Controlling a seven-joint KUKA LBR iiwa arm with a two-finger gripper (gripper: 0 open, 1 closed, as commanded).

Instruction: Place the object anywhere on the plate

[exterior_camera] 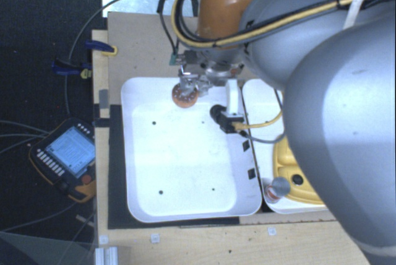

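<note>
Pincer (190, 85): at 12 o'clock over the left bin (185, 195), just above a small brown object (184, 97); you cannot tell how it is set | Step: likely pickup or early carry | Plate: yellow dish (296, 180) in the right bin, 4 o'clock | Next: you need a confirmed grip, then lift and cross the divider.
</note>
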